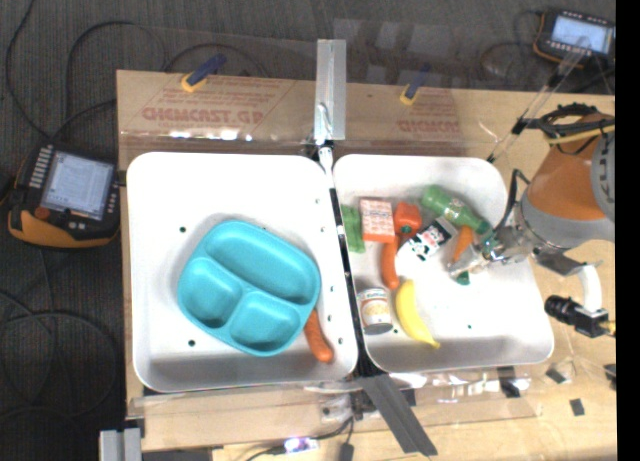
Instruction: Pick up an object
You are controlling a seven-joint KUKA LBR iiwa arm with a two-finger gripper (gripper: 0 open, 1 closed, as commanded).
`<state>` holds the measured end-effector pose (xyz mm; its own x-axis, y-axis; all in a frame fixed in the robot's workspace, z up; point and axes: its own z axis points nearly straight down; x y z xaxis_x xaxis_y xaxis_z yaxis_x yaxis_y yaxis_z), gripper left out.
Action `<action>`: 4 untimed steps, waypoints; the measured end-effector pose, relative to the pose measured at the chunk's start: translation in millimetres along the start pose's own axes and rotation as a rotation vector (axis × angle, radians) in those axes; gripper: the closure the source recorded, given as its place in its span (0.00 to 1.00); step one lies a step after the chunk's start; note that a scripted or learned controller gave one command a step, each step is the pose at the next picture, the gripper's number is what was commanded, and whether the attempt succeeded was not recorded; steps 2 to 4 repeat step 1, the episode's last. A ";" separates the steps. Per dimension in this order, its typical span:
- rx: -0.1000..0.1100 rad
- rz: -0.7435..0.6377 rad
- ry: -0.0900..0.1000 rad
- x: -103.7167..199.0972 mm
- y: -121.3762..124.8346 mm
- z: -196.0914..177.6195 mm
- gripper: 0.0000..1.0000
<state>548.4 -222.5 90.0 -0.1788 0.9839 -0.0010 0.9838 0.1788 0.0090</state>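
left of frame: the left bin (pixel 160 199) carries a teal divided plate (pixel 250 286), lying flat and taking up most of the bin floor. an orange carrot-like piece (pixel 319 339) lies just off the plate's lower right edge, against the wall shared with the right bin. judgement: that corner spot would crowd my approach, so it is a poor first pick.

centre to right of frame: the right bin (pixel 500 344) holds the clutter, bunched in its upper left half. a small jar (pixel 376 309) stands near the dividing wall, with a yellow banana (pixel 413 314) just beside it, curving down toward the bin's lower middle. above them sit a pale orange box (pixel 376 219), an orange item (pixel 407 219) and a black-and-white carton (pixel 425 241), touching or overlapping. a green bottle (pixel 452 207) lies tilted at the top of the pile. a small orange piece (pixel 461 242) lies near my claw.

right of frame: my claw (pixel 470 267) is low over the right bin, at the right fringe of the pile, reached in from the right edge. cannot tell from this angle how it is set; nothing visibly in it.

judgement: working the pile's outer edge makes sense, since pieces there have free space on one side. risk: neighbours are close and a nudge may shift them.
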 end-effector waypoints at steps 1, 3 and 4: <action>0.007 -0.163 0.005 19.2 9.5 -106.7 1.00; 0.007 -0.163 0.005 19.2 9.5 -106.7 1.00; 0.007 -0.163 0.005 19.2 9.5 -106.7 1.00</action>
